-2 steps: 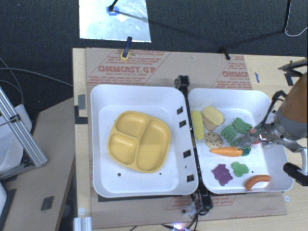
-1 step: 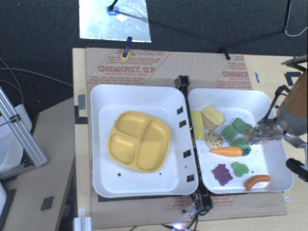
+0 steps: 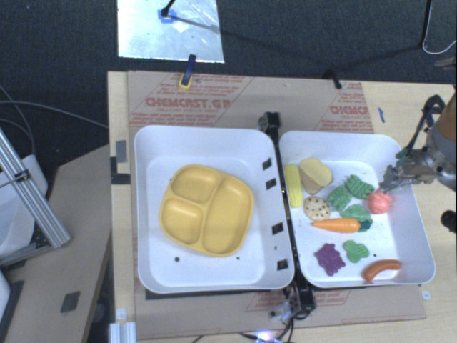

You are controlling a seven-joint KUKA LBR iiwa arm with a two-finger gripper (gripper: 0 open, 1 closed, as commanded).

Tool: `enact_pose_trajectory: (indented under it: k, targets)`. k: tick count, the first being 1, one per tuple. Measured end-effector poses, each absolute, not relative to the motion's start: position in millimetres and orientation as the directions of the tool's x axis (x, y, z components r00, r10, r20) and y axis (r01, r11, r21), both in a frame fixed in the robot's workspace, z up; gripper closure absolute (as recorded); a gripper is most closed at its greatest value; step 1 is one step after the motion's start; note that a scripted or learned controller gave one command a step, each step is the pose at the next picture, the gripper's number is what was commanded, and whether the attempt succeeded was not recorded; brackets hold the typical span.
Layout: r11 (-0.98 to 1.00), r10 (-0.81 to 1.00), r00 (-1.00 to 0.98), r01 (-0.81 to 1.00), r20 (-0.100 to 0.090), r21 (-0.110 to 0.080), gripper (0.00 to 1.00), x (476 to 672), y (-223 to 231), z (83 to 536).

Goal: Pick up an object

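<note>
- While the left bin holds a yellow plate, the right bin holds toy food.
- Gripper above a pink ball; its opening cannot be told.
- Cardboard-covered bench, dark floor.

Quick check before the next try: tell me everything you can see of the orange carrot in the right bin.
The carrot is a small toy, orange and smooth like plastic, with a dark green leafy end pointing right. It lies flat and nearly level in the middle of the right bin, tip toward the left bin. A speckled cookie sits just above its tip and green pieces crowd its top edge near the leaves; whether they touch is unclear. The gripper is apart, up and right.
</note>
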State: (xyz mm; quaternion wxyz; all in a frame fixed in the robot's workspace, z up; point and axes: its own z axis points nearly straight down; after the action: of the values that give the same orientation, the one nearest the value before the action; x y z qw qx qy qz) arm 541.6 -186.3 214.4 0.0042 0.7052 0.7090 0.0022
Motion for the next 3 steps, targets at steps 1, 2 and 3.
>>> enact_pose_trajectory:
  k: [1,2,3]
  targets:
    - [0.015,1.0,-0.015,1.0,0.002,0.008,1.0,552.8,-88,264]
    - [0.001,1.0,-0.001,1.0,0.002,-0.004,1.0,515.8,-78,211]
    - [0.007,1.0,-0.007,1.0,0.002,0.001,1.0,485.9,-42,239]
